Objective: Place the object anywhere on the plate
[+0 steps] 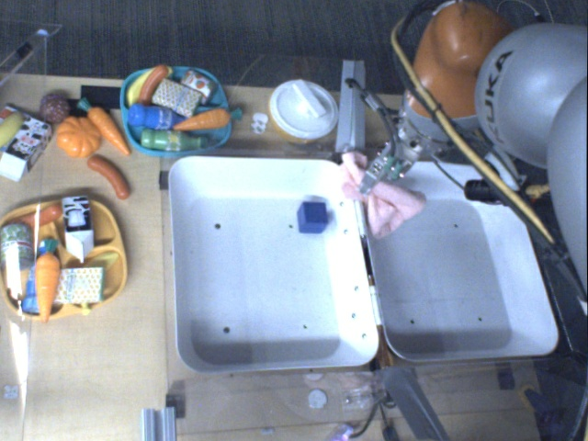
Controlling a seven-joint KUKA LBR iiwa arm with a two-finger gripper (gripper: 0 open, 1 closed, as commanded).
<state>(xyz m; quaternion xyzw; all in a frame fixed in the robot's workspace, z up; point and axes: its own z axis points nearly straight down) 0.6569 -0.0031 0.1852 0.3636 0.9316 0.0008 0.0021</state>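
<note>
Pink cloth (390, 208) hangs bunched at the gripper (378, 175), draped over the inner wall of the right bin (514, 329), near that bin's far left corner. The gripper's tip appears pressed into the cloth's upper edge; whether the fingers are apart or together I cannot tell. A blue cube (313, 216) sits in the left bin (230, 338), just left of the cloth. A white-lidded yellow bowl (304, 110) stands beyond the bins, behind the cloth.
</note>
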